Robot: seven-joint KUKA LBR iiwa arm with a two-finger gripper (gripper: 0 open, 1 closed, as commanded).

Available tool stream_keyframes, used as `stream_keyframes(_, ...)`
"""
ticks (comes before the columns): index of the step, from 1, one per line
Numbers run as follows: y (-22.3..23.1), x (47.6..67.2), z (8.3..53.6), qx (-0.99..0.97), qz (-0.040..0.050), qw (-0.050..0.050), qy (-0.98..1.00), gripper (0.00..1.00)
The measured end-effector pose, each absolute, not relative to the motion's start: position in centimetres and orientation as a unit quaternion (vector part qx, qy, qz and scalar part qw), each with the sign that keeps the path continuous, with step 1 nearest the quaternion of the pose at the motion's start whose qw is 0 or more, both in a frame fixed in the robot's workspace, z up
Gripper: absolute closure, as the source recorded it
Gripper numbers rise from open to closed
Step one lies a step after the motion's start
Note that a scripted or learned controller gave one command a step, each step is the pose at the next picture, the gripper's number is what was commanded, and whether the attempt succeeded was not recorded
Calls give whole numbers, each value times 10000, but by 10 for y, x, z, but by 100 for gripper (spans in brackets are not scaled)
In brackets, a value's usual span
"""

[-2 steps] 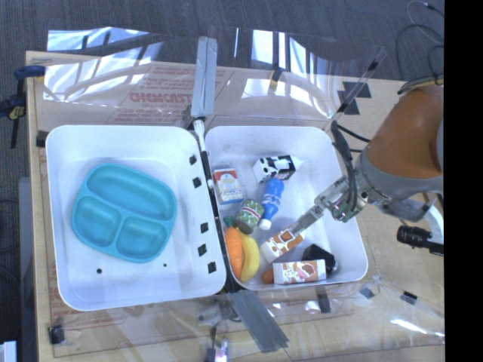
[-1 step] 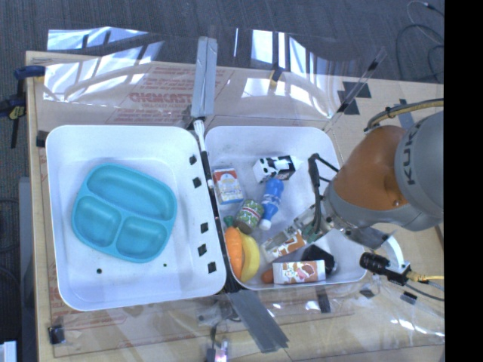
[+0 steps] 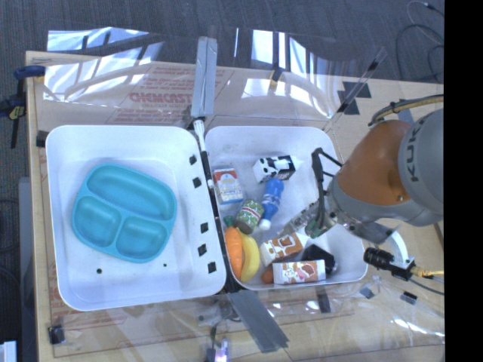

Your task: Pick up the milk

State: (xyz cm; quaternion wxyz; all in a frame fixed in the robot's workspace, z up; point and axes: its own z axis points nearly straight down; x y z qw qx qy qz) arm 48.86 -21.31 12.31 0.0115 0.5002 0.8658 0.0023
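The table (image 3: 113,89) carries two shallow white bins side by side. The arm (image 3: 392,176), grey with an orange band, leans in from the right over the right bin (image 3: 249,138), presumably to work among the clutter there. The left bin (image 3: 60,202), well apart from the pincer, holds a blue divided plate (image 3: 124,211).

The pincer (image 3: 315,219) hangs low in the right bin, largely masked by the wrist; whether it is apart or together cannot be told, and nothing is seen clamped in it.

The milk (image 3: 273,167), a small cow-patterned carton, lies away from the pincer toward the bin's far wall, untouched. Between them rests a blue bottle (image 3: 270,198). Just beside the pincer, toward the near wall, lie two small cartons (image 3: 290,259); their labels are too small to read. A banana (image 3: 247,255) lies further left.
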Motion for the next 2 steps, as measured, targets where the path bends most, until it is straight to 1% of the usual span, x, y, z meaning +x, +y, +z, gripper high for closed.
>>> stream_keyframes(1,-213,489,123,5003,22,119,8657,0)
stream_keyframes(2,-212,479,224,4325,-4,3,9016,0)
